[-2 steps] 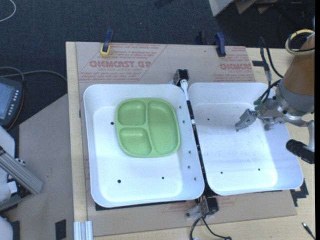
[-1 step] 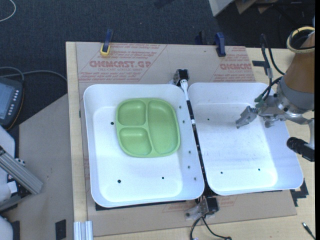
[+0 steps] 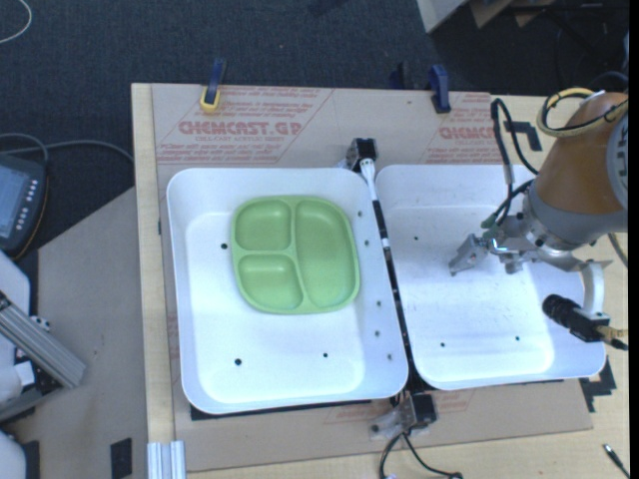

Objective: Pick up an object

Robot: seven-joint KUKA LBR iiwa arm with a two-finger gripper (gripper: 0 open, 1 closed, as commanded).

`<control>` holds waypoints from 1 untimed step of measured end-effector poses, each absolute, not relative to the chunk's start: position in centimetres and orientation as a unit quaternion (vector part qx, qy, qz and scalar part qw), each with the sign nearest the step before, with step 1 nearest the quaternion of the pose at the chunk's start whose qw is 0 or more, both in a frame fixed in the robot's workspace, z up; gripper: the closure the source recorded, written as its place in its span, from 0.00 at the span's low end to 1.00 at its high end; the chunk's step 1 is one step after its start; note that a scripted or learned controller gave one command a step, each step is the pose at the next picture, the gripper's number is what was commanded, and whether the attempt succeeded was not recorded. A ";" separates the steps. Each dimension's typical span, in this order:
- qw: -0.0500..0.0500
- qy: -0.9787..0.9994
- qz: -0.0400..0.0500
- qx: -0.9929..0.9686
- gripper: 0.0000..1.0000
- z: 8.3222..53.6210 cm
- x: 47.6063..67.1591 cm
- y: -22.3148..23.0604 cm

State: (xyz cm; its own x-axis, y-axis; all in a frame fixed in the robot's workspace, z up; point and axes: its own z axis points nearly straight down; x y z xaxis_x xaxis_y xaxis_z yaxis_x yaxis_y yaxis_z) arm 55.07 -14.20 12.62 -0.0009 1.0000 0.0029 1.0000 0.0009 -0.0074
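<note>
- The claw [image 3: 477,252] is hovering over the right bin [image 3: 469,347], pointing toward nine o'clock; its fingers are standing slightly apart and gripping nothing.
- The arm [image 3: 584,168] is reaching in from three o'clock, with cables looping off it.
- A green divided plate [image 3: 296,254], the only object to pick, is lying flat in the left bin [image 3: 270,367], well apart from the claw at its nine o'clock.
- Risk, as I judge it: closing here would be grabbing air; the low, wide plate may be slipping from the fingers, or the claw clipping the bins' shared wall on the bench [image 3: 300,118].
</note>
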 end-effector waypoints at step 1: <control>0.003 -0.707 0.001 -0.707 0.00 8.2 55.0 -14.1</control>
